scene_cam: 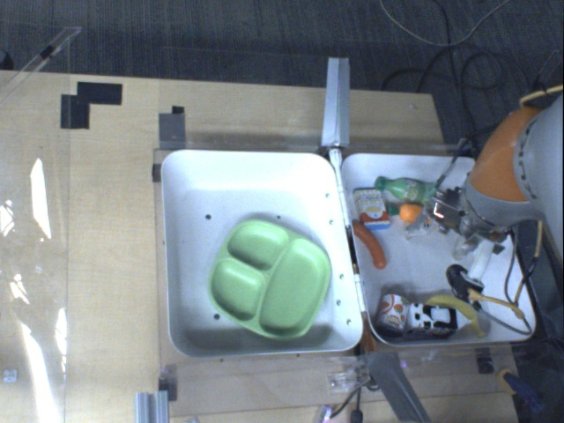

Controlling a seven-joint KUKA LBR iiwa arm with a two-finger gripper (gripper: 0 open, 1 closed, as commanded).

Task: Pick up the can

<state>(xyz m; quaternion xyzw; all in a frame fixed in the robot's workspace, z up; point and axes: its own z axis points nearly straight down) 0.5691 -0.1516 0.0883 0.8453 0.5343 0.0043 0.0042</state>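
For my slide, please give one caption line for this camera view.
Arm over the right bin holding a can, banana and bottle; green tray beside.

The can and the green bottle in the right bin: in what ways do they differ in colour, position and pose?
The can is white with red and dark markings; the green bottle is translucent green. The can lies near the front wall of the right bin, beside a banana; the bottle lies near the far wall, close to the gripper. The can looks shorter, the bottle longer and slimmer. Both lie on their sides in the same bin.
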